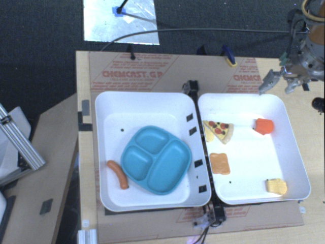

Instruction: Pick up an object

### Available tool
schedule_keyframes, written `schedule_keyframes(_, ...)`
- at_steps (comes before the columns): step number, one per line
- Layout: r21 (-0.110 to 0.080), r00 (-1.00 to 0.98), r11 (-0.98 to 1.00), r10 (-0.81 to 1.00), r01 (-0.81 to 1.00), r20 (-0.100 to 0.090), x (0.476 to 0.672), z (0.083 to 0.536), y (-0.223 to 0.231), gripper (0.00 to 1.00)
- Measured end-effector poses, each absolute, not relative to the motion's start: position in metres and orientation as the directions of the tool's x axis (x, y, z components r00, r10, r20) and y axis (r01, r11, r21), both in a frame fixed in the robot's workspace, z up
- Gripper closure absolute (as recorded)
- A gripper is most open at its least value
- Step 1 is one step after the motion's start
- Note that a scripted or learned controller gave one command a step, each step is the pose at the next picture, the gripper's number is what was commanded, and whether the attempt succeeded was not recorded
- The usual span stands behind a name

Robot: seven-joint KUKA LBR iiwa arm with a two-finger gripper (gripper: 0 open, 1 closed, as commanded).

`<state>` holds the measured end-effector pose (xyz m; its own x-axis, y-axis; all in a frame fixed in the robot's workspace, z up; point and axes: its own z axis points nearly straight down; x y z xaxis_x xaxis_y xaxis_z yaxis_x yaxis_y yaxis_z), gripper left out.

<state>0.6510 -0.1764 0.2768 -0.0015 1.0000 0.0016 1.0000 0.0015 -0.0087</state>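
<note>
The right bin holds a pizza slice at its upper left. A red-orange piece lies at its upper right, an orange toast-like slice near its left wall, and a yellow chunk in its lower right corner. My gripper hangs above the right bin's far right corner, up and right of the red-orange piece. Its two fingers are spread open with nothing between them.
The left bin holds a blue divided plate and a sausage beside the plate's lower left. Black clips run along the divider between the bins. A foil sheet lies on the floor beyond the bench.
</note>
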Motion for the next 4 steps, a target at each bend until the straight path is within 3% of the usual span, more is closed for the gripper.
schedule_keyframes(1,0.002,-0.004,0.004,1.0,1.0,-0.001,0.653,0.284,-0.176,0.0)
schedule_keyframes(4,-0.001,-0.004,0.004,1.0,1.0,0.0,0.645,0.138,-0.173,0.0)
